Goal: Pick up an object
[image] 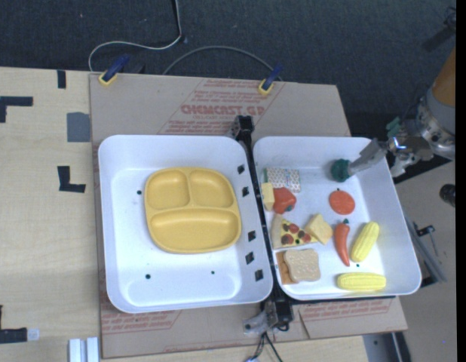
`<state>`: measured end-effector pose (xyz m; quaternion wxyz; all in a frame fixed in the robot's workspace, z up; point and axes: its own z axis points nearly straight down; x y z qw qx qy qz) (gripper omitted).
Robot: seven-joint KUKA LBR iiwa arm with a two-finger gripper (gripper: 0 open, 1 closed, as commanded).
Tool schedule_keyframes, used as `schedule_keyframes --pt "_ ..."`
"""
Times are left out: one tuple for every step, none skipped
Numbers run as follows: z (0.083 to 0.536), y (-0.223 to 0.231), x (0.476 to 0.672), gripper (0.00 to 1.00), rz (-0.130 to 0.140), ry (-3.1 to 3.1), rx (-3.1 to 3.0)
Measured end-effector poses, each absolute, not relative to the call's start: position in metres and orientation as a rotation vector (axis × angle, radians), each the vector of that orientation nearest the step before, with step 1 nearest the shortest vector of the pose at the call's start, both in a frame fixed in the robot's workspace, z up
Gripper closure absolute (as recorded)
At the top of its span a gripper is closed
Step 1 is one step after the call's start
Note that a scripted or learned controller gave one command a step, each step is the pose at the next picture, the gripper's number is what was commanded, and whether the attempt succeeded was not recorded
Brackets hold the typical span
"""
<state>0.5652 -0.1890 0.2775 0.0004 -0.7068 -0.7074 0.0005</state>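
The gripper (352, 167) reaches into the right bin (395, 202) from its upper right rim, its tip touching a small dark green object (339, 170) near the bin's top wall; whether that object is pinched cannot be told. Just below the green object lies a red tomato (341, 201). Below the tomato sit a chili pepper (342, 243) and two corn cobs (366, 241). Left of the tomato are a cheese wedge (319, 228), pizza slice (291, 234) and toast (301, 265). The left bin (120, 202) holds a yellow divided plate (192, 208).

Single fixed camera above bench (37, 202), angled down, both bins (112, 225) in frame, arm from right
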Motion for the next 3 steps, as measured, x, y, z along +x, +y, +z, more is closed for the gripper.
schedule_keyframes --pt "0.164 -0.225 0.605 0.0 0.01 -2.217 -2.218" --pt "0.081 -0.194 0.67 0.0 -0.003 -2.233 -2.22" --pt "0.098 -0.197 0.67 1.0 -0.001 -2.231 -2.224"
